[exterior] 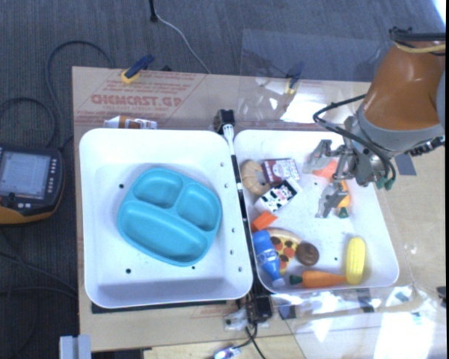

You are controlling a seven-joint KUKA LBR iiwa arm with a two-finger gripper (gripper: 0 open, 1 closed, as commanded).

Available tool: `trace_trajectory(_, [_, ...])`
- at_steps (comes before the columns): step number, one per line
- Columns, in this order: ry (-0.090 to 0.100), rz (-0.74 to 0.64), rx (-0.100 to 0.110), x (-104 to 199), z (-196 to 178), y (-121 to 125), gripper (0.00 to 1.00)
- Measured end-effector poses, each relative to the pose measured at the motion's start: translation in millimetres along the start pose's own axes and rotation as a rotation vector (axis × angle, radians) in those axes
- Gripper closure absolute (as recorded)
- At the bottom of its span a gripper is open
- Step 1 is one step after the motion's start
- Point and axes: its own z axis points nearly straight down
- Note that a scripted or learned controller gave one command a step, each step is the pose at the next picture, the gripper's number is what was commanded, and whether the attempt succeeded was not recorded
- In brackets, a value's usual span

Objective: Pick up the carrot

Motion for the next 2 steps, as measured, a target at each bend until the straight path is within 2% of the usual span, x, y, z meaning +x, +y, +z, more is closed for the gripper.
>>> trace_trajectory(1, [0.008,0.063,-0.002,-30,75,-63,0.00])
trace_trajectory(2, [-0.010,0.178,-0.002,-48,132,-98,0.00])
